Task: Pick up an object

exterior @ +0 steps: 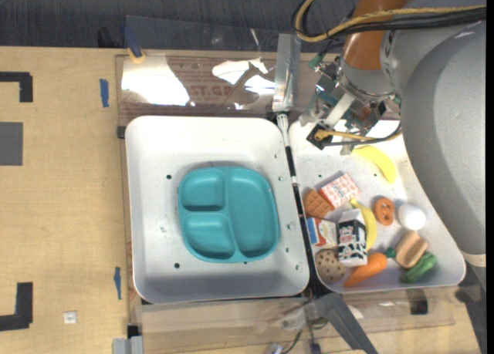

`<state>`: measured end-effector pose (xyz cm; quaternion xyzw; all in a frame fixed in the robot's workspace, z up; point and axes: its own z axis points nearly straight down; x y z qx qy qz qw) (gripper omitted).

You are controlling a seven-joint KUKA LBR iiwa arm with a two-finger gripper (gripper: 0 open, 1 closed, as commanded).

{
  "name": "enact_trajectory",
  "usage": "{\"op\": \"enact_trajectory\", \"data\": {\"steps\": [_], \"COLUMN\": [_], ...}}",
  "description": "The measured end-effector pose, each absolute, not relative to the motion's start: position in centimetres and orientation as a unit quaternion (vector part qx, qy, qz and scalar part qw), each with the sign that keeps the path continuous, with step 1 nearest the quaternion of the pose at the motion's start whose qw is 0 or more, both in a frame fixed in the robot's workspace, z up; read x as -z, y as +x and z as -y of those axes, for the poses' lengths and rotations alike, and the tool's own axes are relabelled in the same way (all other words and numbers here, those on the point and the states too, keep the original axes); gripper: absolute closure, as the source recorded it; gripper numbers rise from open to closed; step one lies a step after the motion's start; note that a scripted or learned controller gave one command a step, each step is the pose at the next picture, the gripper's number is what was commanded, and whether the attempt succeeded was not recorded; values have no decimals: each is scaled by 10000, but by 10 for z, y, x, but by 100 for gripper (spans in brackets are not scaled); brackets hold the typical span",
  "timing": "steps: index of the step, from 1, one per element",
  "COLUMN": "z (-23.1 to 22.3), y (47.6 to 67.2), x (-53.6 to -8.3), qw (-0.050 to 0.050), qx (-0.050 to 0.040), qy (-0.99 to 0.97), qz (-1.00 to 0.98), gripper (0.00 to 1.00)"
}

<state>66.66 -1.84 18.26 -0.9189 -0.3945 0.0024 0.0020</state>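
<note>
1. The left bin (147, 190) was smooth white plastic with rounded corners and held a glossy teal tray (229, 214) split into three compartments.
2. The right bin (328, 161) held small toy foods: a curved yellow banana (378, 161), a red-and-white carton (340, 189), a cow-print carton (351, 241), a speckled cookie (332, 265), a carrot (367, 266) and a white egg (411, 217).
3. The toys crowded the bin's near half, many touching; bare floor lay at its far end.
4. The grey arm came in from the right, its gripper (333, 113) tilted over the right bin's far left corner, apart from the toys. Whether it was open or closed could not be told.
</note>
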Motion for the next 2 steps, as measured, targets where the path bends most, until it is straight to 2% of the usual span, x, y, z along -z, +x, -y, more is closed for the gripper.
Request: {"op": "enact_trajectory", "data": {"steps": [1,2], "z": [-27,4], "y": [662,666], "x": [-183,-183], "qw": [19,0], "qx": [-24,-17], "qy": [-8702,-9786], "qz": [4927,2057], "gripper": [0,0]}}
